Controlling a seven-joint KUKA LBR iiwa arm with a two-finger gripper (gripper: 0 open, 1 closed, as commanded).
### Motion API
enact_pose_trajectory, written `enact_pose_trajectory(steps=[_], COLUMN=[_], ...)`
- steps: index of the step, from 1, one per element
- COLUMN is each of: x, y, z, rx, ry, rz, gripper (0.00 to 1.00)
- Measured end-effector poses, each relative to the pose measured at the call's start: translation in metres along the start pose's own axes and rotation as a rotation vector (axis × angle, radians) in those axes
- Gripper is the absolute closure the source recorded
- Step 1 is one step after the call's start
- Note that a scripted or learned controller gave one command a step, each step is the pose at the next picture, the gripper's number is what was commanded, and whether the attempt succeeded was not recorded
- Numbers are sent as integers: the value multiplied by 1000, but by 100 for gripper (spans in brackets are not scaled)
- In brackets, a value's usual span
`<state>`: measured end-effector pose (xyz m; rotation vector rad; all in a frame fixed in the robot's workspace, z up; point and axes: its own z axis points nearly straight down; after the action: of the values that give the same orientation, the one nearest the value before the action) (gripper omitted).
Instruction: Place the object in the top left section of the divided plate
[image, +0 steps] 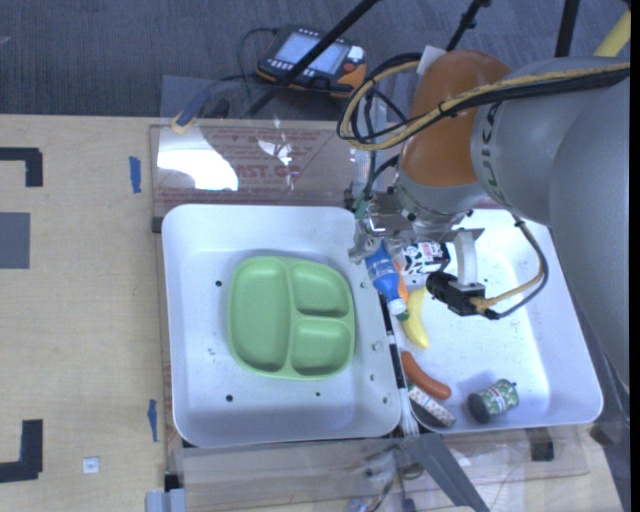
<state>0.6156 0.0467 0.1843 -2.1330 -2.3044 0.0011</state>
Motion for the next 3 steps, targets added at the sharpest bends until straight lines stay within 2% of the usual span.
enact_pose_trajectory(steps=[1, 2, 3], x=[-71, -71, -42], y=[-15, -15, 48], z=[-68, -78, -25], rx=[-3, -6, -3], ry=[-1, -1, -1], rz=[89, 89, 127], gripper=[100, 100, 100])
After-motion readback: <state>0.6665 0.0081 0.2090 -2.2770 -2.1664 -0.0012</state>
